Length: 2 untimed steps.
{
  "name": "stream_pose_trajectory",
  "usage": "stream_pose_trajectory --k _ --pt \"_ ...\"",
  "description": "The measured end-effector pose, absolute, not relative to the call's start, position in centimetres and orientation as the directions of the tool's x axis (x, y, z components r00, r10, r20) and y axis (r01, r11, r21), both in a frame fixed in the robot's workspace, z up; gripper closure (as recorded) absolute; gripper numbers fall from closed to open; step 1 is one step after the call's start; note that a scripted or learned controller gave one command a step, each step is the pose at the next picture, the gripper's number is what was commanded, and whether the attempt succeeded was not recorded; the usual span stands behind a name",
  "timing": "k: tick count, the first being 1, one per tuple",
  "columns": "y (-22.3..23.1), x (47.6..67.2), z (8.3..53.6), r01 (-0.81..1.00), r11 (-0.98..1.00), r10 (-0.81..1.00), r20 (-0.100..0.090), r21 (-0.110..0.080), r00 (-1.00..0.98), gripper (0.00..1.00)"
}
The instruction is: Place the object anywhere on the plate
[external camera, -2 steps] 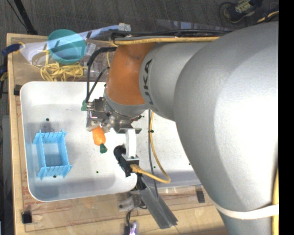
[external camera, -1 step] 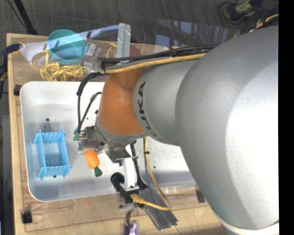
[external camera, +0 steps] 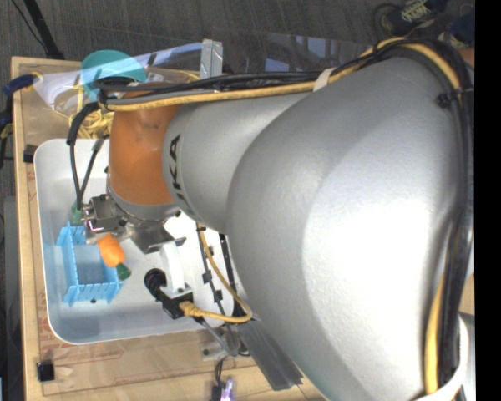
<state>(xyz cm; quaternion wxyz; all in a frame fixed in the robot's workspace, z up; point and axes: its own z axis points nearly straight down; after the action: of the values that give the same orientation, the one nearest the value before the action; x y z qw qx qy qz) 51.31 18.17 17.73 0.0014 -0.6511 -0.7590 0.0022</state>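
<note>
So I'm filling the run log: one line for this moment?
arm: over left bin | carrot: beside blue rack, below wrist | plate: unseen

Your grey arm (external camera: 317,224) reaches in from the right, orange band (external camera: 138,161) above the wrist, with the gripper (external camera: 96,224) low at the left.

One white bin (external camera: 50,224) visible. One blue slatted rack-like item (external camera: 85,267) in it. One small orange carrot-like toy (external camera: 111,251) with green end beside it. One grey arm (external camera: 317,207), one orange band (external camera: 138,161). One teal item (external camera: 110,65) behind bin.
</note>
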Motion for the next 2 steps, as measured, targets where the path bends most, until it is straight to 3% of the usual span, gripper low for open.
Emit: stream_pose_trajectory --k 1,2 --pt "13.9 58.3 16.1 0.961 0.275 0.961 0.0 -0.004 -0.275 1.0" --pt "12.7 48.6 18.4 0.961 0.275 0.962 0.001 -0.005 -0.275 1.0"
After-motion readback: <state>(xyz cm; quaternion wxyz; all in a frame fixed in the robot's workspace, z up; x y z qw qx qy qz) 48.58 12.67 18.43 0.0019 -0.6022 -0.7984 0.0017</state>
